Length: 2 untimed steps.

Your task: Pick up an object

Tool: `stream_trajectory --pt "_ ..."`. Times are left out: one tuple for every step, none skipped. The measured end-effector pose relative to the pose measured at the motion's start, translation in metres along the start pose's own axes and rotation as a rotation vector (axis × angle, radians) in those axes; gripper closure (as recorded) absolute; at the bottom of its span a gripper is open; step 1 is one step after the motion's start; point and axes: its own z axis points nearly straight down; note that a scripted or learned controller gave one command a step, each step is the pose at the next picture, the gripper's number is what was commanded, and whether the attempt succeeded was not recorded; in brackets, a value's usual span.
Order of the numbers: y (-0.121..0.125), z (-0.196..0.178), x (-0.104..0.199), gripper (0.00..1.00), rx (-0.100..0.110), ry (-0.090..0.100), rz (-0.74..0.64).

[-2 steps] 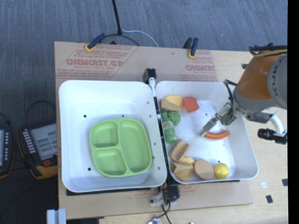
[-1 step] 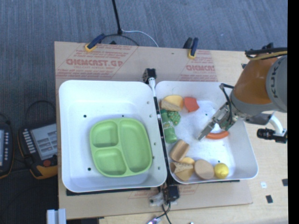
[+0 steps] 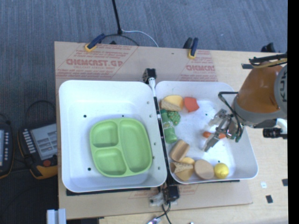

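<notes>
Red print is showing on the worktop (image 3: 70, 69) sheet: "CHEMCAST GP" at the upper left, and a partial "CHEMCAST" at the upper right, reading upside down or mirrored, hard to tell.

The arm (image 3: 261, 94) is reaching in from the right over the right bin (image 3: 247, 164). The tool (image 3: 219, 133) is hanging low above the bin's middle-right floor, its fingers spread apart and pinching nothing. A small orange piece (image 3: 207, 134), maybe a carrot bit, is lying just beside the fingers, long axis running roughly left-right; too small to tell which end is pointing where.

Other toy food is sitting in the right bin: a yellow wedge (image 3: 172, 101) and a red block (image 3: 191, 104) at the top, green pieces (image 3: 170, 120) along the left wall, a tan bread-like piece (image 3: 179, 150) tilting diagonally, a round tan piece (image 3: 203, 169) and a yellow lemon (image 3: 221, 170) at the near edge.

A green divided plate (image 3: 121, 146) is lying in the left bin (image 3: 74, 101).
</notes>
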Motion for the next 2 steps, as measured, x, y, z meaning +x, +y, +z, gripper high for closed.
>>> stream_trajectory --pt "0.014 0.002 -0.052 0.0 0.001 0.012 -0.222" --pt "0.045 0.001 -0.027 0.0 0.001 0.005 -0.284"
